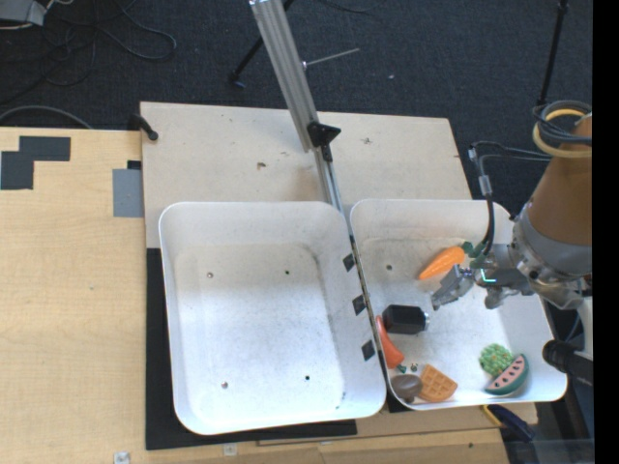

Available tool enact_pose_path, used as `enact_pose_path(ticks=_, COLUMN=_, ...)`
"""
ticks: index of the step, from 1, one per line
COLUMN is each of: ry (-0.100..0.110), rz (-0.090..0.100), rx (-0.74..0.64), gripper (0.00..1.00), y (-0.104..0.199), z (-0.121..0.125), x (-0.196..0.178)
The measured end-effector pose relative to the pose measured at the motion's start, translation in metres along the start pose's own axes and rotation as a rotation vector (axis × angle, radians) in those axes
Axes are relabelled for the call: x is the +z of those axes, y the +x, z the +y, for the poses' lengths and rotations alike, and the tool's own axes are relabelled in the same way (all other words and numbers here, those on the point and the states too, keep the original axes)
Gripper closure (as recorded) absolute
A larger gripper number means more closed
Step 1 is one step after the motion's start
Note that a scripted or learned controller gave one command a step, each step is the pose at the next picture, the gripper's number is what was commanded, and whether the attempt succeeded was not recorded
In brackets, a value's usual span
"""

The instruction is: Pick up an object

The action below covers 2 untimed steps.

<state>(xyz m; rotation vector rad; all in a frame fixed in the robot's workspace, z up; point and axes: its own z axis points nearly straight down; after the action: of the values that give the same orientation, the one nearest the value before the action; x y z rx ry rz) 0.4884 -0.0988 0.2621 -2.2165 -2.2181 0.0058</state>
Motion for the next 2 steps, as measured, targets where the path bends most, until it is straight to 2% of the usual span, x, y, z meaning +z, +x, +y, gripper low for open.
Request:
enact_pose_path(ticks=1, ry=-0.005, rz=-0.001, rx=0.003, gripper=0.00, y=-0.001, z=0.000, x=-0.002)
enact_pose_path(ticks=2, ry=0.004, rz=0.001, rx=0.001, gripper=0.00, y=0.002, z=0.000, x=0.062)
